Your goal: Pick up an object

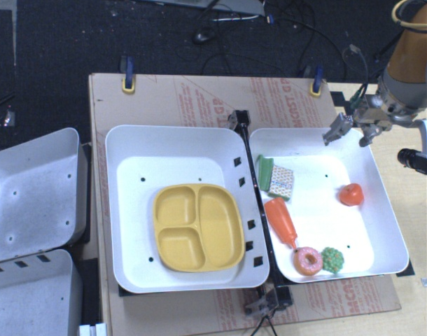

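Observation:
The right bin (381, 187) holds several toy foods. A red tomato (351, 194) lies at its right side. An orange carrot (281, 220) lies along the left wall, with a green cucumber piece (264, 173) and a patterned packet (282, 181) above it. A pink donut (308, 260) and a green broccoli (332, 259) sit at the front. My gripper (351, 133) hangs over the bin's far right rim, well above the tomato, open with nothing between its fingers.
The left bin (129, 187) carries a yellow divided plate (198, 227). A black divider strip (250, 187) runs between the bins. White trays (31, 187) stand off the bench at the left. Yellow clamps (129, 82) grip the board's far edge.

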Controlling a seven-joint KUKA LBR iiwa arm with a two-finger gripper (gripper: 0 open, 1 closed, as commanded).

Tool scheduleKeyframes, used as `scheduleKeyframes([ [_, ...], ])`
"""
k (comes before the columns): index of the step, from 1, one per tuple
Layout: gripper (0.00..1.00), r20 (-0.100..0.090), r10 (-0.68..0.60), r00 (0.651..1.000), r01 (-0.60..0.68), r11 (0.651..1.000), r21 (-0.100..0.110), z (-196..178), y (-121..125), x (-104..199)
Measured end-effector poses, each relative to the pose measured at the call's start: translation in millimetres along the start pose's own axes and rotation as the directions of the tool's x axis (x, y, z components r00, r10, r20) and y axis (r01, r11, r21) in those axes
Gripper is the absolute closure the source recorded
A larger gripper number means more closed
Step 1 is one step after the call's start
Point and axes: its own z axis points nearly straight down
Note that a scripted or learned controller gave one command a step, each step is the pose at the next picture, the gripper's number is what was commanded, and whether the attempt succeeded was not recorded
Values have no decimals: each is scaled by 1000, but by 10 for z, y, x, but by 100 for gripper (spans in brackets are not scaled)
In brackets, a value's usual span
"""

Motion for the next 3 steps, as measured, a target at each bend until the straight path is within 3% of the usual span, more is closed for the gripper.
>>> scheduleKeyframes([
  [1, 0, 3, -3, 1000, 3, 1000, -13, -85, 30, 6],
  [3, 0, 2, -1, 1000, 1, 1000, -9, 956, 11, -87],
])
